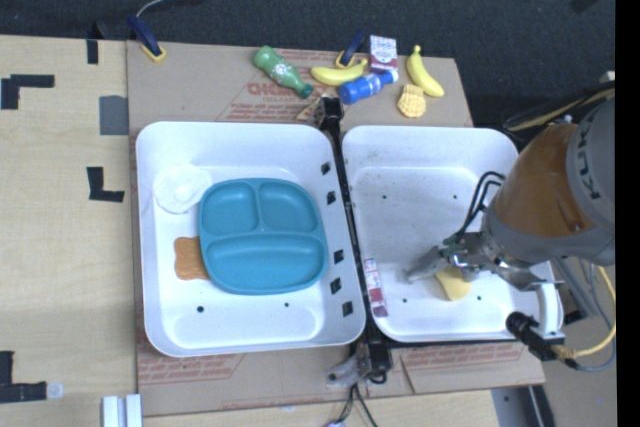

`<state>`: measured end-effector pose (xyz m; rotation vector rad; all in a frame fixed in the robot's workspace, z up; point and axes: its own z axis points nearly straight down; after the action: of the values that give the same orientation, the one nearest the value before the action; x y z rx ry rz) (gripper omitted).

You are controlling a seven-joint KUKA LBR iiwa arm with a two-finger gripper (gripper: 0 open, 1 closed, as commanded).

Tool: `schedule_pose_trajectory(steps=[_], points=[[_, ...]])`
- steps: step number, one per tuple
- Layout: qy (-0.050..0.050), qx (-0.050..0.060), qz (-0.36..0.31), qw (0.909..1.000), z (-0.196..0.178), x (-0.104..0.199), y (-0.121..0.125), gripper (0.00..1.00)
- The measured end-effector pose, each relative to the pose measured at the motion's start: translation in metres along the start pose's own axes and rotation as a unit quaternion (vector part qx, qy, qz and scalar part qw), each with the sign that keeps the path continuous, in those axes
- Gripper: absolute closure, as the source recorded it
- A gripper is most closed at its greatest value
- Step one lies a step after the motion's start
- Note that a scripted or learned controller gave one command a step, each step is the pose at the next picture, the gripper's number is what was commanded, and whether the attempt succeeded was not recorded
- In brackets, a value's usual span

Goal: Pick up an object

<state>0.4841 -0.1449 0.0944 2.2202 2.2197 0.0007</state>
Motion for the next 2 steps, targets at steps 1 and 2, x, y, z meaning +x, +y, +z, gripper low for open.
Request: schedule_pose_trajectory(steps=[1,2], points=[[0.001,0.000,0.000,1.0000,-0.009,0.000,0.000,1.00],[-0.001,0.000,0.000,1.0000,-0.135,-0.055,0.021,1.00]])
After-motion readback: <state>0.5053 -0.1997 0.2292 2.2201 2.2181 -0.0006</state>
